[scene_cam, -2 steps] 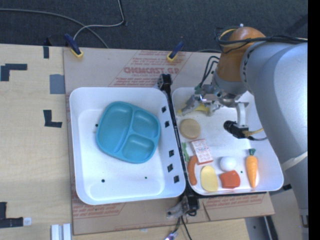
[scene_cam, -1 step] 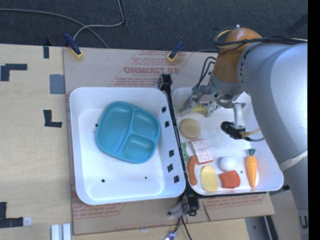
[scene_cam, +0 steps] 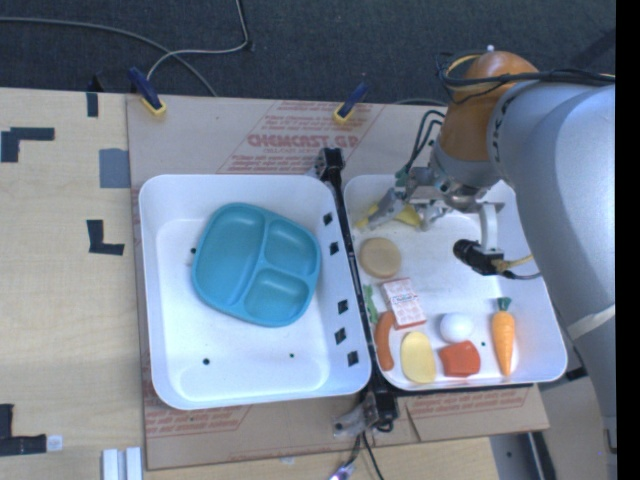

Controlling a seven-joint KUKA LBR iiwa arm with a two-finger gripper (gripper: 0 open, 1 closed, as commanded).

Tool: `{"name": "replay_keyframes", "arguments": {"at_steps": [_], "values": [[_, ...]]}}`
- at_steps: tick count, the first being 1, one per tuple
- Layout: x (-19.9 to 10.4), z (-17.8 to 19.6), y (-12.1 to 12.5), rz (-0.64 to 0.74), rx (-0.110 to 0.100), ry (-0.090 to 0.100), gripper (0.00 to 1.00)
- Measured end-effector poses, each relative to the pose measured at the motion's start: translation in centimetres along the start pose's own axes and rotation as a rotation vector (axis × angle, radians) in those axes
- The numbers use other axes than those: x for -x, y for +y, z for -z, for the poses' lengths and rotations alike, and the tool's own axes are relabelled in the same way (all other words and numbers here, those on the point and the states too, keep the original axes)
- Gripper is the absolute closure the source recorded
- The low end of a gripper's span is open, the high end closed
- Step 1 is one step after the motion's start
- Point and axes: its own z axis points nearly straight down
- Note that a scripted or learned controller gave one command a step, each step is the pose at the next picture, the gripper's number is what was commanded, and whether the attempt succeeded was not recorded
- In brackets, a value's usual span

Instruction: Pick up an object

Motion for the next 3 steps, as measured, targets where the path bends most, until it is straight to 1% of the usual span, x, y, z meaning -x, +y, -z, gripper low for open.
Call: {"name": "replay_keyframes", "arguments": {"at_steps": [1, 2, 3], "values": [[0.3, -0.8, 0.1, 0.001, 0.0, 0.0, 0.0], [-1.6, 0.0, 0.0, 0.0, -0.002, 0.0, 0.0], [-0.8, -0.9, 0.0, 0.0, 0.0, 0.0, 0.0]]}}
